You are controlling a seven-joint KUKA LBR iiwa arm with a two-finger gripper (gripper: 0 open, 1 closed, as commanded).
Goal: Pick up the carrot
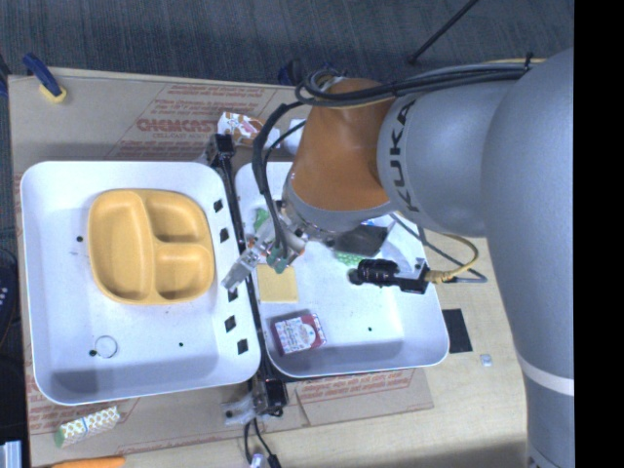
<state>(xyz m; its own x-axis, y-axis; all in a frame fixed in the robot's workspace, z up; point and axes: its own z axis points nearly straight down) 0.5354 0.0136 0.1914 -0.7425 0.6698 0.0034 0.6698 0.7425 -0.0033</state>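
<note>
With the gripper [265,257] low over the right bin's [429,347] left edge, its state beyond my telling, I should first confirm the carrot [93,461], seemingly the orange sliver at the bench's near-left edge.

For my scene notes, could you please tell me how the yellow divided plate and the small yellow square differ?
The yellow divided plate lies in the left bin; the small yellow square lies in the right bin. The plate is far larger, rounded and split into compartments; the square is flat and plain. Both are yellow.
</note>
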